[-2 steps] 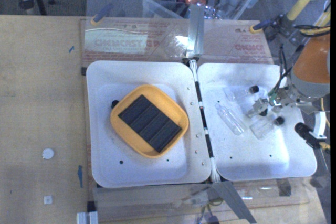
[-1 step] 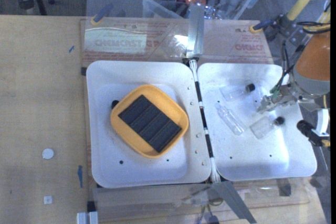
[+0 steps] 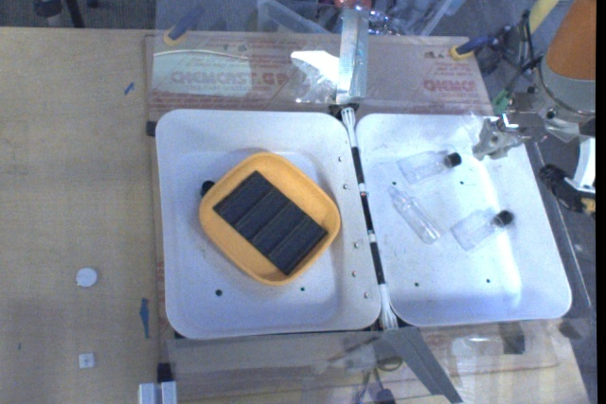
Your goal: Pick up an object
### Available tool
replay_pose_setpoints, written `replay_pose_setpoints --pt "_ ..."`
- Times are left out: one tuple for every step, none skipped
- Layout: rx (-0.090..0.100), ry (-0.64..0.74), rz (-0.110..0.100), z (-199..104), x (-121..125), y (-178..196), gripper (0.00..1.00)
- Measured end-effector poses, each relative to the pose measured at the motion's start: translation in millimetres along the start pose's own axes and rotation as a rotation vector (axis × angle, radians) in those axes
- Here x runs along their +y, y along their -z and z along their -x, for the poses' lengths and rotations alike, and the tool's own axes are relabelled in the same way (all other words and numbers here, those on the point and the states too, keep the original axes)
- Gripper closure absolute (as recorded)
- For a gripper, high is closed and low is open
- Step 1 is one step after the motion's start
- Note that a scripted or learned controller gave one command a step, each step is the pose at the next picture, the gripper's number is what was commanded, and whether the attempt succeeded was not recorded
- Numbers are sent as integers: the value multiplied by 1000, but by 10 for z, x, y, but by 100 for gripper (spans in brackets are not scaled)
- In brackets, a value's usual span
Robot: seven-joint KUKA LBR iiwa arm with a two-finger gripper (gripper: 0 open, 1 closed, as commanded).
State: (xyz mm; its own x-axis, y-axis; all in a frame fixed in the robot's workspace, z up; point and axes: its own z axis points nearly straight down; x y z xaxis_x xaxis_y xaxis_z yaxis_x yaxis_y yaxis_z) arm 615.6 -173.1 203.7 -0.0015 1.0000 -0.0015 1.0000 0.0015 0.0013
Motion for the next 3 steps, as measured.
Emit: replay_pose_setpoints --pt "1 -3 -1 -543 518 242 100" --pt "0 -3 -2 -543 517 240 0" --pt "1 79 0 -535 32 -1074 0"
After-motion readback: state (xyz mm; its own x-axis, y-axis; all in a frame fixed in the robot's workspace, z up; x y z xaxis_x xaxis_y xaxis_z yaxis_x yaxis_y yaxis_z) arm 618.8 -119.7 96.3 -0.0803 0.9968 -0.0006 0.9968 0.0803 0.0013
